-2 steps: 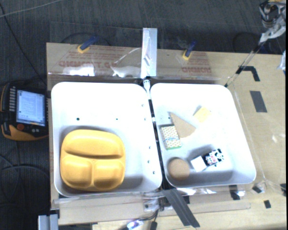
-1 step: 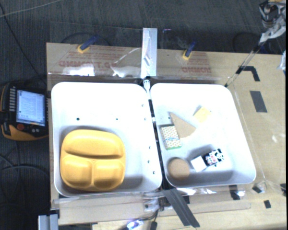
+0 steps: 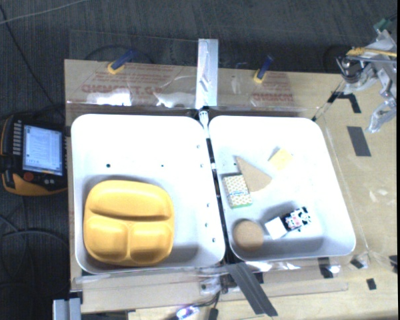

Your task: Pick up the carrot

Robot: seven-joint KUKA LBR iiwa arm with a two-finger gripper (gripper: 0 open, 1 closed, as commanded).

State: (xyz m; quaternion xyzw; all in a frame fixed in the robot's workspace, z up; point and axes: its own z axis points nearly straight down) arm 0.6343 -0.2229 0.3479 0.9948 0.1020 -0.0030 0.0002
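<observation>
Camera view: the gripper (image 3: 375,85) hangs outside the right bin (image 3: 320,139), off its far right corner, and I cannot tell how far open it is. Near that bin's middle lies a tan wedge (image 3: 253,174), possibly the carrot, beside a patterned card (image 3: 237,191).

Gripper (image 3: 380,92) is sitting high at the view's upper right, well apart from the right bin (image 3: 327,145), beyond its far right corner. Metal fingers (image 3: 379,120) are pointing down toward the bench. Spread of the fingers is not readable.
</observation>
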